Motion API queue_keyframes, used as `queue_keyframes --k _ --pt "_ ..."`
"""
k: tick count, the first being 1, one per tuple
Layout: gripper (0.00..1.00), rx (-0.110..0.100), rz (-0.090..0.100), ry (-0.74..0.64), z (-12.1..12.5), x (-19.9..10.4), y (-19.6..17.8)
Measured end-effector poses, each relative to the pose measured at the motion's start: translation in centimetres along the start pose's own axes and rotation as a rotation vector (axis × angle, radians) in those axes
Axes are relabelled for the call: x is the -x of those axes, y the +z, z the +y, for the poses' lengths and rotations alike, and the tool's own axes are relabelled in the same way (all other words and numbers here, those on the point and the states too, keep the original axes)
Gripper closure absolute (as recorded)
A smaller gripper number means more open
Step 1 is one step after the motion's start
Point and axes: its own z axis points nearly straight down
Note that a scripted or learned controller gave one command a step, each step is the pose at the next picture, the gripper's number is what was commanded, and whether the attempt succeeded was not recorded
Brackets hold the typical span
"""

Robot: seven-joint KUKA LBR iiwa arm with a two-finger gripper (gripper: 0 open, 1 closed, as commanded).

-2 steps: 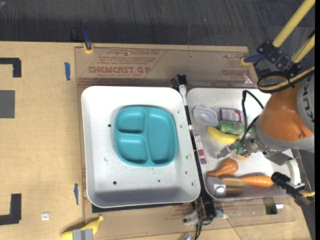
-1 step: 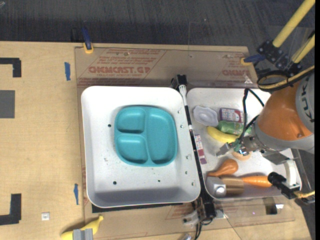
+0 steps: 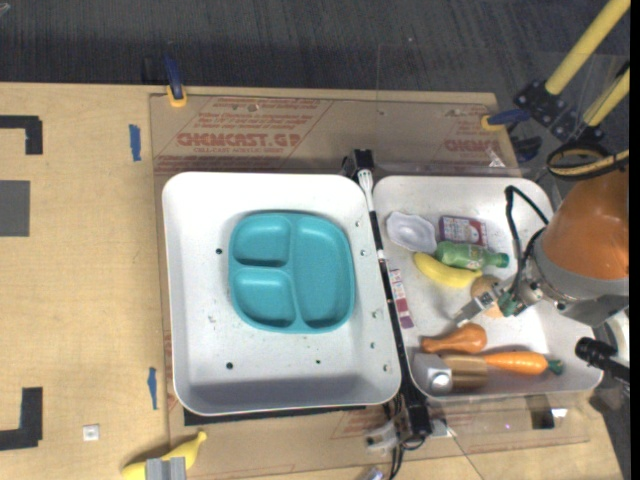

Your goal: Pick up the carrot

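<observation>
I cannot tell how my grey two-finger gripper is set; it hovers above the long orange carrot, which lies unlifted near the right white bin's front wall. A tan gourd-shaped toy crowds the carrot's left; its right is freer.

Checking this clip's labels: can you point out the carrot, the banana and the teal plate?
carrot (image 3: 512, 363), camera view, middle of its orange body, in the right bin
banana (image 3: 447, 271), camera view, middle of its yellow curve, in the right bin
teal plate (image 3: 292, 270), camera view, the divider between its compartments, in the left bin
</observation>
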Motion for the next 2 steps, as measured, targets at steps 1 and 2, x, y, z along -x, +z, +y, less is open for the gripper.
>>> queue_keyframes --k 1,2 --pt "0.0 -0.021 0.018 0.301 4.5 5.0 0.3" --pt "0.0 -0.021 0.033 0.387 7.7 6.9 0.4"
